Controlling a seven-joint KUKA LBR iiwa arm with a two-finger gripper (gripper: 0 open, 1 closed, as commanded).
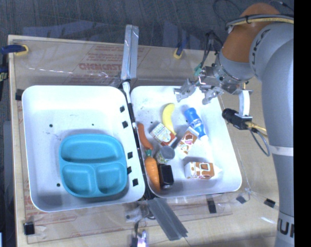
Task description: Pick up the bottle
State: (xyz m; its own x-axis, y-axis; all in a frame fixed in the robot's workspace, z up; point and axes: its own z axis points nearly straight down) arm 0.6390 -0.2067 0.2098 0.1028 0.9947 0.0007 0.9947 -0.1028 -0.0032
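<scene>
My arm reached in from three o'clock, my gripper (199,90) spread wide and holding nothing above the right bin (228,153). The blue plastic bottle (194,121) lay at six o'clock from it, a curved yellow banana (168,116) at its nine o'clock, a printed carton (199,170) beyond.

Glossy white plastic bins (42,117) hold a smooth matt blue plastic tray (92,164) and a shiny blue bottle (195,122).

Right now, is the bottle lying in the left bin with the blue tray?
No, the bottle lies in the right bin, beside the banana; the blue tray sits in the left bin.
</scene>
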